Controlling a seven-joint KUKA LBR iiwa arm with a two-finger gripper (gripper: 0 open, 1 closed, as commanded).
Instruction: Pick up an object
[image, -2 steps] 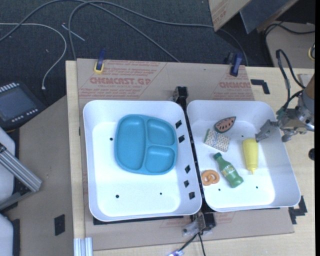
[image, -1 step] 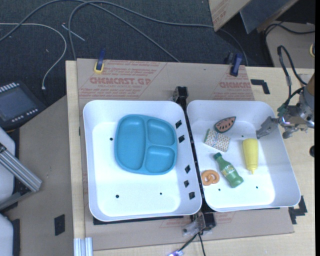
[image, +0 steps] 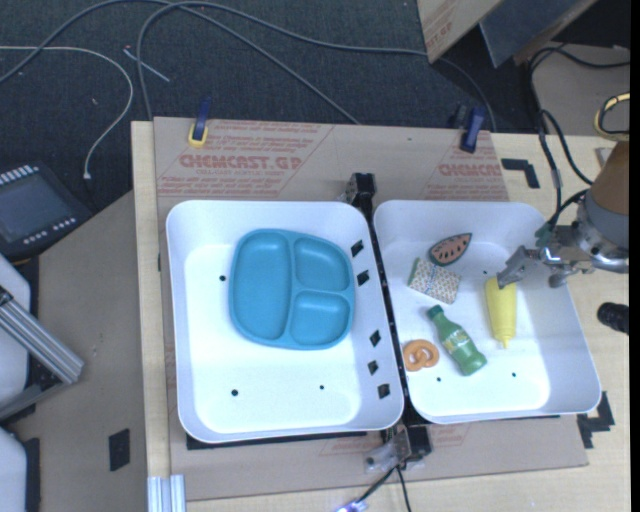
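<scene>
Jaws looked apart with nothing between them; the gripper (image: 527, 262) hung at the right bin's (image: 560, 400) right side, just above the yellow bottle's (image: 501, 310) top end. If you were going for that bottle, you needed to drop square over its middle and close across the narrow width, not the tip. Count, near to far: one pretzel (image: 420, 354), one green bottle (image: 457, 341), one yellow bottle, one patterned packet (image: 435, 281), one watermelon slice (image: 451, 248); one blue divided plate (image: 292, 290) in the left bin (image: 270, 405).
</scene>
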